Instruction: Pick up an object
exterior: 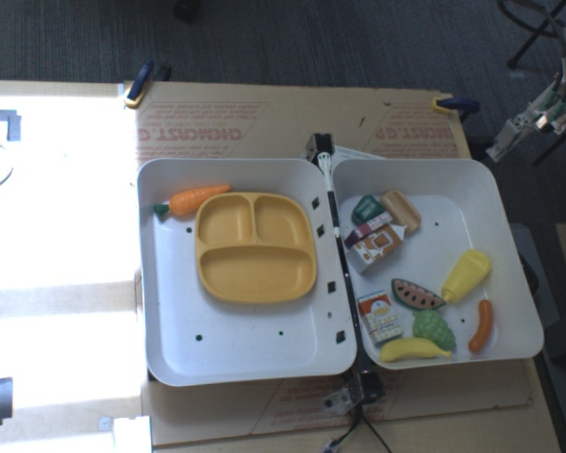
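— Banana (415, 349) first: where does it sit?
— At 6 o'clock in the right bin (509, 243), against the near wall. A leafy green toy (433, 328) touches it from above, and a small printed box (380, 317) lies just beside it at 10 o'clock.
— What else is in that bin?
— A watermelon slice (417, 296) near the middle, a yellow bottle (466, 276) tilted at 3 o'clock and a red sausage (481, 325) at 4 o'clock. At 11 o'clock a brown-and-white carton (374, 243), a tan bun (402, 211) and a dark green piece (366, 207) are bunched together.
— And the left bin (236, 347)?
— A yellow divided plate (256, 247) lies flat, with a carrot (196, 199) at its 10 o'clock, touching the rim.
— Where is the tool (533, 121)?
— At 2 o'clock in the view, outside both bins and past the corner of the cardboard-covered worktop (208, 125). It is well apart from every toy, slanting down toward 8 o'clock
— Open or closed?
— I cannot tell; it is small and cut by the edge, and nothing shows in its grip
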`<state>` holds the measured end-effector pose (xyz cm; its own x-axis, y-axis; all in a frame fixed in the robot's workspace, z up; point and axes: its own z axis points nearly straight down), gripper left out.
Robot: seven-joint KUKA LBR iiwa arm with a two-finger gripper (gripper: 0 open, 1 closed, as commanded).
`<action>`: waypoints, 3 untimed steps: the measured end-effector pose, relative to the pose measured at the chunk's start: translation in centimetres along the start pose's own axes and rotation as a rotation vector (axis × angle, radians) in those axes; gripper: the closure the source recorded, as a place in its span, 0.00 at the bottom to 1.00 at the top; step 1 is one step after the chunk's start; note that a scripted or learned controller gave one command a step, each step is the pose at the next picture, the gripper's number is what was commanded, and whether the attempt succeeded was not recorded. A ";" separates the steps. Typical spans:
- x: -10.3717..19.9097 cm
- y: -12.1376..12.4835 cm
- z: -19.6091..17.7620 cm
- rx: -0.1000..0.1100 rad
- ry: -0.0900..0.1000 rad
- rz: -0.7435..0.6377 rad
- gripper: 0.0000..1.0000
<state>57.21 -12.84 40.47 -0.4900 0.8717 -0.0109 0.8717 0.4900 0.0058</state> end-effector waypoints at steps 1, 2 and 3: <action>-0.1 0.1 -1.0 -0.002 -0.003 -0.002 1.00; -0.1 0.2 -1.9 -0.004 -0.007 -0.004 1.00; -0.2 0.3 -2.9 -0.006 -0.010 -0.007 1.00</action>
<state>57.53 -12.83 43.36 -0.4956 0.8683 -0.0212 0.8683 0.4959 0.0115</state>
